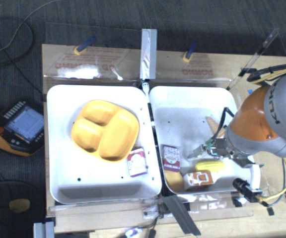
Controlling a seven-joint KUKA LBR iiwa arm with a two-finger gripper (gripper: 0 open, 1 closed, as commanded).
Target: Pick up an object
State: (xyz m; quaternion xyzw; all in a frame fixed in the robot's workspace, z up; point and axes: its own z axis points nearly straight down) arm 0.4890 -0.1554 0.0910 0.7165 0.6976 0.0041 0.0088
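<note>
From above, the gripper (208, 149) hangs low in the right bin (192, 98) — whether it is spread or closed, I cannot tell. Just below it lie a yellow piece (210, 166) and a brown carton (198, 179); a small maroon packet (171, 157) sits to its left. This looks like the reaching step — next, settle over one item and close.

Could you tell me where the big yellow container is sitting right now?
The big yellow container lies in the left bin, toward its middle, with a small red-and-white packet just beside its lower right edge.
</note>
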